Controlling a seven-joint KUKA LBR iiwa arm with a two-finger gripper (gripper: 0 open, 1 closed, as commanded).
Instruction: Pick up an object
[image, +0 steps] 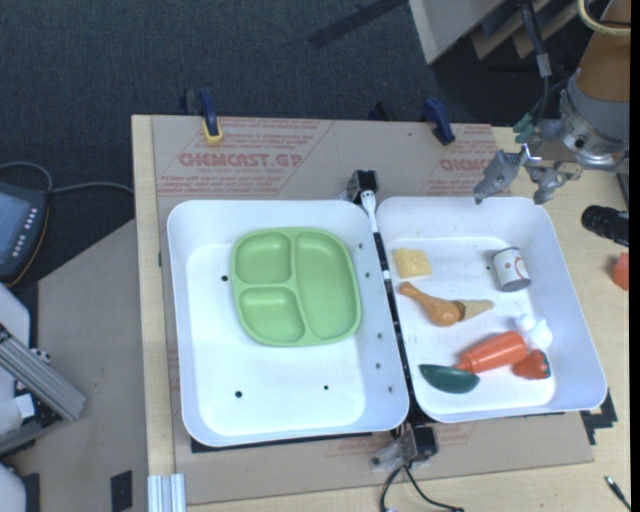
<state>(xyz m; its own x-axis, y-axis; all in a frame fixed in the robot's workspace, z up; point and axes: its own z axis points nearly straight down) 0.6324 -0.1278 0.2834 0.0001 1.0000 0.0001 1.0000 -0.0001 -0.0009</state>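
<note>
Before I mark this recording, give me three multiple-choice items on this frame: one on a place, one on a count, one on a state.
1. Where does the green plate lie?
A. in the left bin
B. in the right bin
C. on the bare bench

2. How many compartments does the green plate have?
A. two
B. three
C. five

3. What is the state of the gripper?
A. shut on the small can
B. shut on the yellow block
C. open, holding nothing

Key:
1 A: the plate rests on the floor of the left bin, apart from the items in the right bin.
2 B: two small sections on the left and one long one on the right.
3 C: the fingers stand apart above the right bin's far rim, while the small can and yellow block lie in the bin.
</note>
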